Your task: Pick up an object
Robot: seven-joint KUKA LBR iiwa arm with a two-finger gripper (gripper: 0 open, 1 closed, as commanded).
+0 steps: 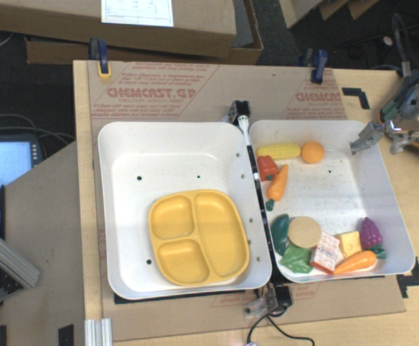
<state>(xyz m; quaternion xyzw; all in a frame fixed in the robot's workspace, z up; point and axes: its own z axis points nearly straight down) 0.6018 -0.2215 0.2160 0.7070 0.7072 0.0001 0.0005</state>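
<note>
**Toy food in the right bin, gripper poised at the bin's upper right rim**

The gripper [371, 137] sits at the right bin's [382, 193] two-o'clock edge, above the rim and well apart from every object. Whether its fingers are spread or closed cannot be told at this angle; nothing is seen between them.

The task names no particular object. Candidates lie in two groups. Near the bin's eleven-o'clock corner: a corn cob [279, 151], its long axis running nine-to-three; an orange ball [312, 152] just beside it at three o'clock; a small carrot [278, 182] whose axis runs from one o'clock to seven o'clock, tip downward; and a red piece [266, 166] touching the carrot. Along the six-o'clock wall, packed close: a round tan disc [304, 231], green pieces [288, 251], a printed carton [327, 251], a yellow block [350, 243], purple grapes [369, 232] and a second carrot [355, 263] lying nearly nine-to-three.

Judged as play food, these are probably light, rigid and smooth, so apt to slip or roll. The corn cob looks the easiest to take: grasp it across the short axis, at mid-length. The ball may squirt away.

The left bin [122, 193] holds a yellow divided tray [197, 236].
</note>
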